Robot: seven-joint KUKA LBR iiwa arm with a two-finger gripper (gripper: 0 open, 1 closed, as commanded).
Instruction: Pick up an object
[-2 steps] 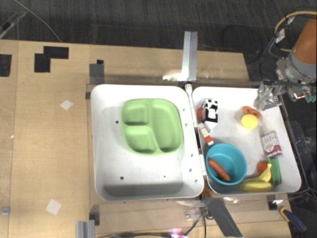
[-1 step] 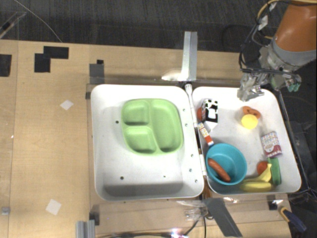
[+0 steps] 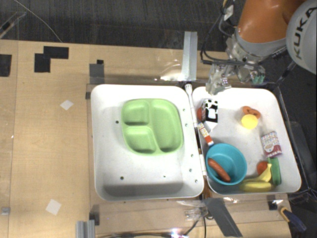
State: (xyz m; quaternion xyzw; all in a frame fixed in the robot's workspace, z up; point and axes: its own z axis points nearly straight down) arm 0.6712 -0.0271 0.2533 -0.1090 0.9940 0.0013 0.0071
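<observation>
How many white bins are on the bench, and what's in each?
2. The left bin holds a green divided tray. The right bin holds toys, among them a blue bowl with a sausage-like piece in it, and a banana.

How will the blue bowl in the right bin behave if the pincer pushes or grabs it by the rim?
The blue bowl looks like rigid plastic, probably light, so a push would likely slide it on the smooth white bin. It holds a hot dog toy lying off-centre, so a one-sided rim grasp may tilt it and spill that out. The thin rim may slip.
</observation>
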